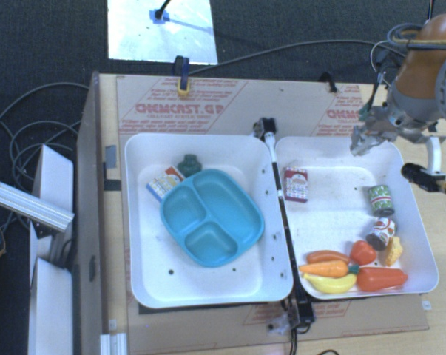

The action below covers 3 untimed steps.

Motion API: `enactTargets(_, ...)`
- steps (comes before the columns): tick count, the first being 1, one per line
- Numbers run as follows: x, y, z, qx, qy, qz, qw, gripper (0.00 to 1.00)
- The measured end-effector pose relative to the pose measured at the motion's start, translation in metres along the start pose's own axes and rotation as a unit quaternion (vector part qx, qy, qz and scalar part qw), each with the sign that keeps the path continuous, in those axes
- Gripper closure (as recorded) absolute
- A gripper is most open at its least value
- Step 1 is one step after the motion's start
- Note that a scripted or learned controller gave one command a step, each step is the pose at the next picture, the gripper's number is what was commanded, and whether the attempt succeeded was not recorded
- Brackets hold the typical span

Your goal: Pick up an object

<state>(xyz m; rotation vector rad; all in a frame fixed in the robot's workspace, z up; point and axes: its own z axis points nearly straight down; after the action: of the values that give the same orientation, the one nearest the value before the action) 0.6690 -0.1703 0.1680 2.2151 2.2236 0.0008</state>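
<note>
Approach step: gripper (361, 143) hung over the right bin's (333, 170) far rim, nothing between its fingers as far as I could judge; whether they were spread or closed I could not tell. Candidates lay lower right: green can (381, 199), carrot (382, 277), banana (330, 282), red box (296, 184) by the divider, so the next move needs a descent toward 1 of them. Board (180, 109) behind read "CHEMCAST GP".

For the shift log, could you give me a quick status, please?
Gripper above right bin's far rim, nothing held. Green can nearest. Path clear.
</note>
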Motion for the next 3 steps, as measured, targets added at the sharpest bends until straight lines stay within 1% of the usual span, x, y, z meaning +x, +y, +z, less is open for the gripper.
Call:
enactTargets(1,-0.006,0.000,-0.027,-0.001,0.000,0.001,1.0000,1.00)
enactTargets(2,-0.012,0.000,-0.010,0.000,0.000,0.001,1.0000,1.00)
enactTargets(3,-0.008,0.000,-0.001,0.000,0.000,0.000,1.0000,1.00)
